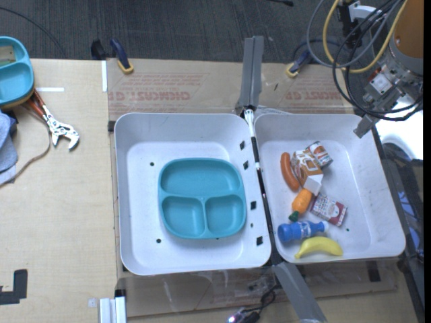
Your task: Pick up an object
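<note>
Right bin (377, 200): banana (319, 247), blue bottle (301, 231), carrot (302, 201), sausage (289, 171), packets. Left bin (131, 200): teal tray (202, 198). Gripper (367, 123) at upper right; I cannot tell its state

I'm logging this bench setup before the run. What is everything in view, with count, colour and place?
bins: 2, white, side by side on the bench
divided plate: 1, teal, middle of the left bin
sausage: 1, red-orange, right bin, left side
carton: 1, red and white, right bin, beside the sausage
carrot: 1, orange, right bin, centre
packet: 1, red and white, right of the carrot
bottle: 1, blue, right bin, near front
banana: 1, yellow, in front of the bottle
wrench: 1, silver, bench at left
teal tray: 1, far left edge
arm: 1, orange-banded, top right, above the right bin's corner
</note>
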Robot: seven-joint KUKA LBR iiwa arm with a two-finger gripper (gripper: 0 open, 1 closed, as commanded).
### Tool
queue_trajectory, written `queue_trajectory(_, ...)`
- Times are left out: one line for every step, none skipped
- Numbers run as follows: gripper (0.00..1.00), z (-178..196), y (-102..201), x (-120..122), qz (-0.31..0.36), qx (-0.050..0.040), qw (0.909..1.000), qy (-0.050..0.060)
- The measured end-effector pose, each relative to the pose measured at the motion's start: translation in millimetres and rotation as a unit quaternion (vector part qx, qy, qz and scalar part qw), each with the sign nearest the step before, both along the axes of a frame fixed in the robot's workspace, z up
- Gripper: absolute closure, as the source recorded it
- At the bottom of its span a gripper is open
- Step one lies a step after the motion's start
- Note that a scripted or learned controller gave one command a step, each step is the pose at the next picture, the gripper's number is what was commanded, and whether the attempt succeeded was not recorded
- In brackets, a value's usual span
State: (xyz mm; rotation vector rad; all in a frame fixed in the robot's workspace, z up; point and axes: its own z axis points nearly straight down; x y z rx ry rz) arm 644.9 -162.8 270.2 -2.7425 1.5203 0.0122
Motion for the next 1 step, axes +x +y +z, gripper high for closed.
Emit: queue_trajectory(1.0, -12.3, 8.4, -21.0, 0.394, 0.0009, 0.9189, -0.004)
